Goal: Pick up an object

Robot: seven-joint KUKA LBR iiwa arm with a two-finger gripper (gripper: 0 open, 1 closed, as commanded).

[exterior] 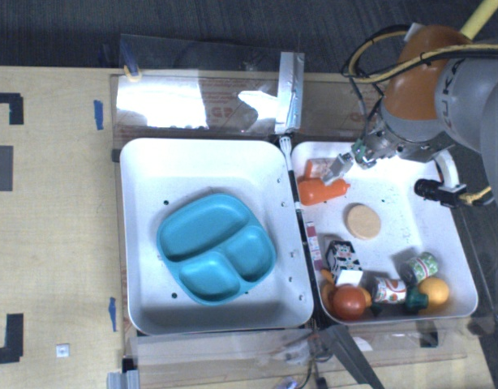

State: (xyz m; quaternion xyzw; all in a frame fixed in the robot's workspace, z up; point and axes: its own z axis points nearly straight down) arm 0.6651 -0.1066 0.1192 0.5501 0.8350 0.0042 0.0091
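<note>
Near edge first: right bin (464,241) has a cluster along its front: red tomato (349,301), small can (388,291) w/ red label, yellow lemon (434,290), green-and-white can (422,264) just behind it. Black-and-white carton (341,257) sits left of those, near the divider. Labels too small to read, no brand legible.

Mid bin: tan round disc (364,221), on its own, well apart from the rest.

Left bin (143,217) holds a blue divided plate (217,246), three compartments, nothing in them.

Far end now: gripper (346,163) is down at the back-left corner of the right bin, right above the orange carrot-like toy (322,190). That looks like the pick target. A red-white packet (316,168) lies touching it, behind. Jaws: can't tell, too blurred and washed by glare.

Judgement: approach phase, no grasp yet. To do it well, centre over the orange toy's body, fingers across its narrow width, keep clear of the packet and divider wall. Risk: pinching the packet too, or toy sliding against the wall.
</note>
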